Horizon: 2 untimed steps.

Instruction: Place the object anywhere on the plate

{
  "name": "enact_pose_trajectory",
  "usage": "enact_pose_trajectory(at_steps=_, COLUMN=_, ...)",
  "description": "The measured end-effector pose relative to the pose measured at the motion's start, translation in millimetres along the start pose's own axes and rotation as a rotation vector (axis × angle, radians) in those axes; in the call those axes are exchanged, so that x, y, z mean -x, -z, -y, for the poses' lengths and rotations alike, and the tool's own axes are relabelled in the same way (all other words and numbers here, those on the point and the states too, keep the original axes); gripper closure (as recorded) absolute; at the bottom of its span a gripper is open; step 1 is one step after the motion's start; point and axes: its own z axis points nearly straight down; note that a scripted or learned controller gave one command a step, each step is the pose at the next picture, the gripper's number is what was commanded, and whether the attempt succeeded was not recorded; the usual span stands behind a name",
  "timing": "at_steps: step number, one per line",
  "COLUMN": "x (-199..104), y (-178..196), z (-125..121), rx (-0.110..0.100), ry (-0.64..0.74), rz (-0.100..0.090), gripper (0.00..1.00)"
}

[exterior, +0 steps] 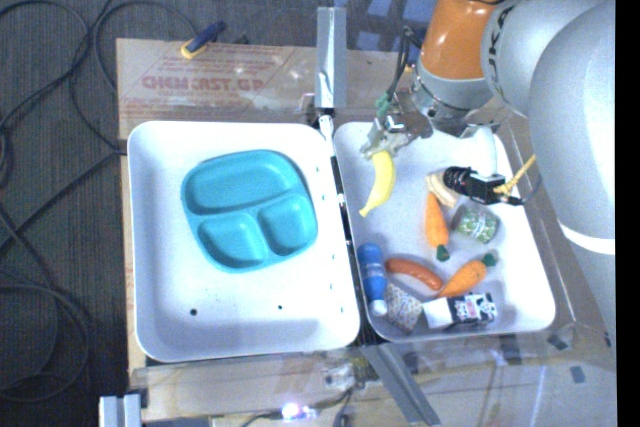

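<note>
Gripper (385, 137) hanging over the right bin (520, 300) at its upper left corner, fingers closing on the stem end of the banana (379, 181), with the fruit dangling down from them just right of the divider between the bins. Banana curving downward, its lower tip pointing toward the blue bottle (371, 277) lying along the same bin's left wall. Orange band of the arm (462, 25) showing above the gripper, grey body filling the space to the right of the bin. Blue compartment plate (250, 207) sitting in the left bin (160, 315), well apart from the banana, three sections all bare. Further into the right bin from the banana: two carrots (436, 221), one upright and one slanted lower down, a sausage (413, 274) between them, a small jar (477, 224) and a black-and-white carton (463, 311) near the bottom wall. Blue-handled tool (202, 38) lying on the board above the left bin.
</note>
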Motion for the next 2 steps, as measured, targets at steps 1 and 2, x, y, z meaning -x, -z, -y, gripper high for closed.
enact_pose_trajectory(at_steps=1, x=-96.1, y=-0.2, z=21.4, rx=0.0, ry=0.056, rz=-0.004, gripper=1.0)
enact_pose_trajectory(at_steps=2, x=-96.0, y=-0.3, z=21.5, rx=-0.001, ry=0.056, rz=-0.005, gripper=0.0)
